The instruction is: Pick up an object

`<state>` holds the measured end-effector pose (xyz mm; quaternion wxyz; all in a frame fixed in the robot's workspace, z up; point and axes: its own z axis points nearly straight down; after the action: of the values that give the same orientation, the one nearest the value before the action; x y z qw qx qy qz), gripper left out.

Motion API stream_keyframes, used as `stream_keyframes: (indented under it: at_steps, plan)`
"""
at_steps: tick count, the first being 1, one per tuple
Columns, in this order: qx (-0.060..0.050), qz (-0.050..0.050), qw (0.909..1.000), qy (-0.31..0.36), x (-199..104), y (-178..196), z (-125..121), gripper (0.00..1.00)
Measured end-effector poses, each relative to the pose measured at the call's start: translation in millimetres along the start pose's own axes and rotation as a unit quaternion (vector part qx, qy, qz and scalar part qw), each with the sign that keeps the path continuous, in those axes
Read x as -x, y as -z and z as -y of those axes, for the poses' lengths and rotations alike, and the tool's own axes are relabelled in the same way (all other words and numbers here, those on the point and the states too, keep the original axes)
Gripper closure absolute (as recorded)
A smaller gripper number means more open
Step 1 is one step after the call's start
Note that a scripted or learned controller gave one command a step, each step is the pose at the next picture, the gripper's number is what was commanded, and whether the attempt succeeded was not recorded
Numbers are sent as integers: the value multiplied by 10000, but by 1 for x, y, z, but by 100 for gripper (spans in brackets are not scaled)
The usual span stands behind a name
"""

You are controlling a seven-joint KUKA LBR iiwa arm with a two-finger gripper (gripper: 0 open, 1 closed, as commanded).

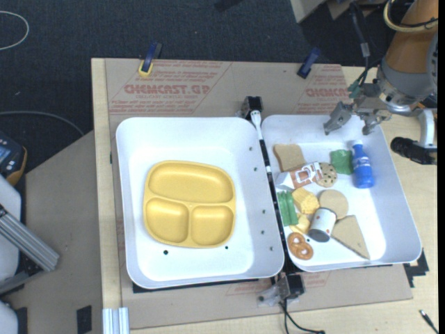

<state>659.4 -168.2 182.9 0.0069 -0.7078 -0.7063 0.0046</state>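
We see the gripper [354, 119] hanging over the far rim of the right bin [396, 207], its two fingers spread apart with nothing between them. The arm [410, 54] comes in from the upper right.

The objects lie crowded in that bin. A blue bottle [361, 165] lies nearest the gripper, just below it, with a green piece [341, 161] touching its left side. Further left sits a tan toast slice [288, 156], and below it a cookie [325, 175] beside a white-and-red card [303, 177]. Toward the near end we find a green strip [286, 207], yellow pieces [304, 202], a round cracker [333, 202], a can [320, 225], a pretzel [300, 245] and a tan wedge [352, 235].

The left bin [132, 186] holds a yellow divided tray [189, 202], well apart from the gripper.
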Motion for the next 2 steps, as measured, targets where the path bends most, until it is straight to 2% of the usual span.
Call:
stream_keyframes:
  at_steps: [1, 2]
  plan:
    - [79, 15, 10000, 12, 0, 10, -3, 0]
    - [56, 12, 10000, 8, 5, -34, -1, 0]
